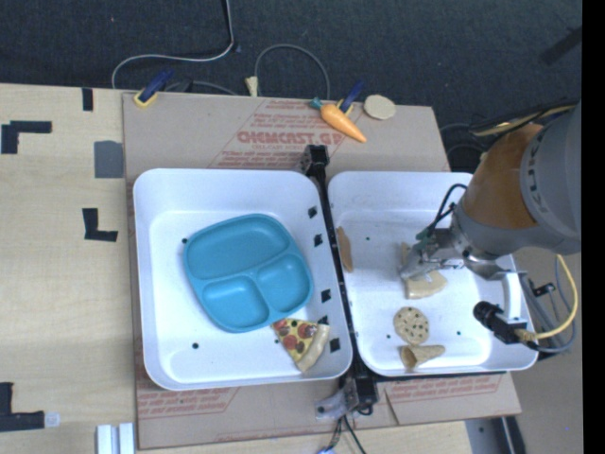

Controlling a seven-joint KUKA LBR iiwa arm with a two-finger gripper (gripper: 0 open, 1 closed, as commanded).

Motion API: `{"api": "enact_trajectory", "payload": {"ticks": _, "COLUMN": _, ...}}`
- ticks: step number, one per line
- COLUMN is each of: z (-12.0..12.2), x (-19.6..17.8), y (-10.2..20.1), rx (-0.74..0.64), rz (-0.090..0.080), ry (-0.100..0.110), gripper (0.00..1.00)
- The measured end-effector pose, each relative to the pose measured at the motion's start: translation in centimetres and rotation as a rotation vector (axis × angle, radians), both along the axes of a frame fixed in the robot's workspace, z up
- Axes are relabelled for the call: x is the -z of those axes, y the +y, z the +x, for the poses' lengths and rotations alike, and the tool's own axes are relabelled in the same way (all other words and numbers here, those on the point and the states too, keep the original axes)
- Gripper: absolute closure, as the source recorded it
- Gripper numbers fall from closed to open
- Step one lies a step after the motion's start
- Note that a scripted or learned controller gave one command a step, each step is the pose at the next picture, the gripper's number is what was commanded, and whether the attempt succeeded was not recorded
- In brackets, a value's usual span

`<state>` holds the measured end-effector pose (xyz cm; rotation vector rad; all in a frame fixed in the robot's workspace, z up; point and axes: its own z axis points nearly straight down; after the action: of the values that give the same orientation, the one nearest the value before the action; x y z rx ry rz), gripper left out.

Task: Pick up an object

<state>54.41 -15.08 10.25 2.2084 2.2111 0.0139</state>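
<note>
My gripper (417,264) reaches down into the right bin (378,206) from the right, its tip low over a pale beige food piece (425,286). The fingers sit right at the top edge of that piece; whether they touch it is unclear. A round cookie (411,324) lies just below, and a cream cone-shaped piece (421,355) lies near the bin's front wall. A thin brown piece (345,250) rests by the bin's left wall.
The left bin (156,253) holds a blue divided plate (248,270) and a pizza slice (302,341) at its front right corner. A toy carrot (342,123) and a round beige disc (380,108) lie on the cardboard behind the bins.
</note>
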Motion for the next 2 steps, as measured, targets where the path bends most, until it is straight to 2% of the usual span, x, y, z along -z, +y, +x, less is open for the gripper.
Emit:
{"api": "enact_trajectory", "payload": {"ticks": 1, "z": 0.0, "x": 0.0, "y": 0.0, "rx": 0.0, "rz": -0.001, "ry": -0.001, "gripper": 0.0}}
{"api": "enact_trajectory", "payload": {"ticks": 2, "z": 1.0, "x": -11.2, "y": -4.2, "rx": 0.002, "rz": 0.0, "ry": 0.008, "gripper": 0.0}}
